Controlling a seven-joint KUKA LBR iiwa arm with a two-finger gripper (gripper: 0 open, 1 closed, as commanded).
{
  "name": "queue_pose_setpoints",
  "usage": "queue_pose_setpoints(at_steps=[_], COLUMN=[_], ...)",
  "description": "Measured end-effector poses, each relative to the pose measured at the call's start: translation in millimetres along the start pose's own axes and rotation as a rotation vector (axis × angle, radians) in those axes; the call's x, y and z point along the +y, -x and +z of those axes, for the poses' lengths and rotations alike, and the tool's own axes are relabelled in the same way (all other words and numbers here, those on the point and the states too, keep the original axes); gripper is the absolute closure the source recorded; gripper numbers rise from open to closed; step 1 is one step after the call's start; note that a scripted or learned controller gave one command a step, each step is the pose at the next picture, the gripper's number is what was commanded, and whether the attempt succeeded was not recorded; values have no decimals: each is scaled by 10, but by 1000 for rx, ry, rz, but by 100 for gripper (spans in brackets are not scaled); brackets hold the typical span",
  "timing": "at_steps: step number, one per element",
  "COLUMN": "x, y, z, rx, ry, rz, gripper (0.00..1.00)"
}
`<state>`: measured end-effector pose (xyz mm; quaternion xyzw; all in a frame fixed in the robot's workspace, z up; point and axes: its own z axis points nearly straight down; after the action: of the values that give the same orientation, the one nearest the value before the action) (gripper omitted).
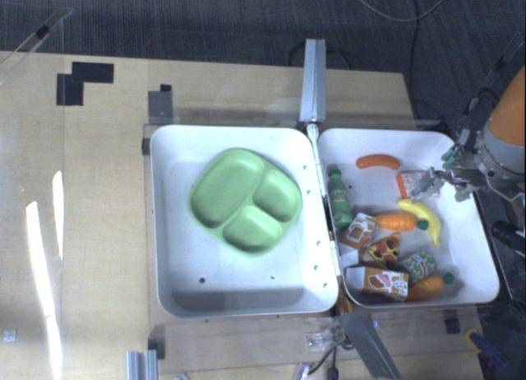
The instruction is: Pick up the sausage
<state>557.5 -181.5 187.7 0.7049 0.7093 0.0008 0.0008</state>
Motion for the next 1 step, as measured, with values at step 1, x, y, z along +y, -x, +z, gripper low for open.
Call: queue_pose_setpoints(at_steps=[1], x=[709], y=[-116], z=[880], rx=[-5], ry=[16], rz=[32], gripper=[0])
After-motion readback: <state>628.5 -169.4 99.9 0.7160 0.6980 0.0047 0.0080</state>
